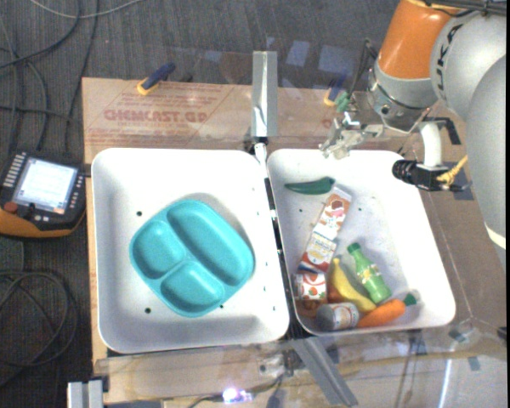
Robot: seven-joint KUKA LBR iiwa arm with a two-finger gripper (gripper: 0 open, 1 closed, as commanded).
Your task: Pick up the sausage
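Near front wall of right bin (pixel 425 228): short brownish-grey piece, likely sausage (pixel 337 316), lying flat; touching carrot (pixel 382 313), just beside banana (pixel 348 289) and can (pixel 310 286); gripper (pixel 344 134) well apart, over bin's back rim; how wide it stands cannot be told; nothing visibly held; sausage probably light, smooth, rounded, may roll or slip; best grasped across mid-length; crowding neighbours risk blocking descent

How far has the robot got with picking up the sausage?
Nothing looks done yet. The gripper hangs over the far edge of the right bin, apart from the food. The brownish cylinder that may be the sausage lies at the bin's near edge beside the carrot. Reaching it, gripping and lifting are all left.
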